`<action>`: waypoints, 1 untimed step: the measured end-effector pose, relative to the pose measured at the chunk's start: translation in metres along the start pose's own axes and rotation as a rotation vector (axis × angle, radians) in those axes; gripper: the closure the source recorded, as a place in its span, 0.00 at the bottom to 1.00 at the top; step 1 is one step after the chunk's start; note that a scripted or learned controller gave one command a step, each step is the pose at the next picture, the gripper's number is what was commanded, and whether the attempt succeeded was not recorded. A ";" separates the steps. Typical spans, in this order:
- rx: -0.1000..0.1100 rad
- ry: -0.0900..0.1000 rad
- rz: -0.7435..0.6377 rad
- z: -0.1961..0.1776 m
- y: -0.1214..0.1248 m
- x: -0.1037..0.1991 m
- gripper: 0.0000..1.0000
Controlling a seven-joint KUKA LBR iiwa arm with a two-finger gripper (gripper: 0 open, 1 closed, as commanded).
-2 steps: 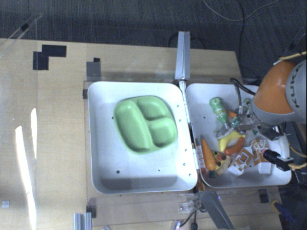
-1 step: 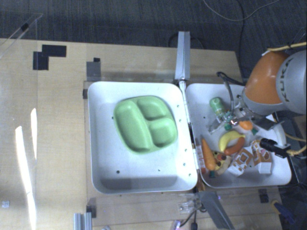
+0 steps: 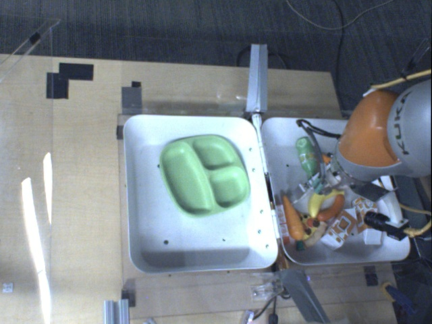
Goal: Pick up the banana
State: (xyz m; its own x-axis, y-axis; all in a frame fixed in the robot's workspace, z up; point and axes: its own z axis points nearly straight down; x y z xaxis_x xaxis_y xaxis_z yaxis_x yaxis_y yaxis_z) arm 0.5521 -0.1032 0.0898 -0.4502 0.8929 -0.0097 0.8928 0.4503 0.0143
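The claw (image 3: pixel 329 179), whose state cannot be told under the wrist, hangs over the right bin (image 3: pixel 287 130), with the banana (image 3: pixel 322 202) just below and slightly left of it, its long axis running left to right, yellow, curved, partly buried among clutter beside a carrot (image 3: pixel 292 218).

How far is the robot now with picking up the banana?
Done: the arm has reached the right bin, its hand low among the clutter. In hand: closing in on the banana, which lies in the pile beside the carrot. Left: a confirmed grip and the lift.
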 end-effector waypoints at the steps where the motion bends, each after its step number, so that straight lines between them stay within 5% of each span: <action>1: -0.004 0.001 -0.001 -0.011 0.003 0.000 1.00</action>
State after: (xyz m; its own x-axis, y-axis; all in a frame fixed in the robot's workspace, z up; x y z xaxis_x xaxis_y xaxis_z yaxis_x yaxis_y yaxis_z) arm 0.5546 -0.1015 0.1005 -0.4508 0.8926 -0.0083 0.8924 0.4509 0.0187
